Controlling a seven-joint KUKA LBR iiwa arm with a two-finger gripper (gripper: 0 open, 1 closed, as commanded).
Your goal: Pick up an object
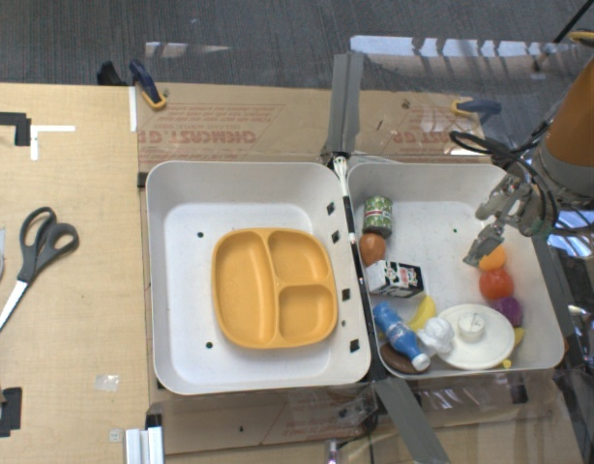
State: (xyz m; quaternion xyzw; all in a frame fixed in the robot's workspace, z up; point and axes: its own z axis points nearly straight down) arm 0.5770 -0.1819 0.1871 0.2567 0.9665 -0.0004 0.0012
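My unit: one arm, orange band showing, entering from the right edge, wrist angled down and leftward, end effector low, its fingers pointing down-left, slightly parted.

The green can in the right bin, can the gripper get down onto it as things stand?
Probably yes. The green can stands in the right bin with bare floor to its right and nothing over it. The gripper hangs above the orange object on the far side, so it would have to cross over.
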